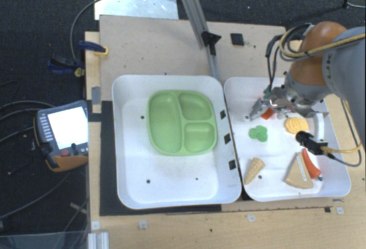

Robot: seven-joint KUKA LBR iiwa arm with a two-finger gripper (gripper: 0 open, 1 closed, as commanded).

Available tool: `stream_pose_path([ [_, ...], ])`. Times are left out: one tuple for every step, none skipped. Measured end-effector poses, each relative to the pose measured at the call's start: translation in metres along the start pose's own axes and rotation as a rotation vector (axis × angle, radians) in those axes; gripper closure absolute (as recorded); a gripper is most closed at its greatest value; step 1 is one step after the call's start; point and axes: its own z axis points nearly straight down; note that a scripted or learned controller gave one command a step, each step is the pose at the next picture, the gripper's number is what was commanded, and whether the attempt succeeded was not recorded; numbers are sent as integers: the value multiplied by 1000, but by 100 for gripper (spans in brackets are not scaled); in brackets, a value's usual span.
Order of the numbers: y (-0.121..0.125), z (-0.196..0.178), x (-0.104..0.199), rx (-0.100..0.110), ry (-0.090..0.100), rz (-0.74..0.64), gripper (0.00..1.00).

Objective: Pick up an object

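Observation:
My gripper [257, 112] hangs low over the upper left part of the right bin [240, 90], reached in from the right. A small red piece [267, 114] lies just beside it; whether they touch is unclear. A green broccoli-like toy [258, 133] sits just below the gripper. To the right lies a yellow ridged toy [296, 125]. Near the bin's front are an ice-cream cone toy [254, 169], a tan wedge [298, 174] and a red strip [312, 165] against the wedge.
The left bin [128, 145] holds a green divided plate [183, 123]. A black cable end [305, 139] dangles over the right bin beside the arm. A grey pole [194, 10] slants over the bench behind the bins. A handheld pendant [63, 133] lies off the bench at left.

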Motion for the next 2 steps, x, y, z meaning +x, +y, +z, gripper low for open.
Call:
stream_pose_path([
  [-1, -8, 0, 2, 1, 1, 100],
  [2, -69, 2, 2, 1, -2, 100],
])
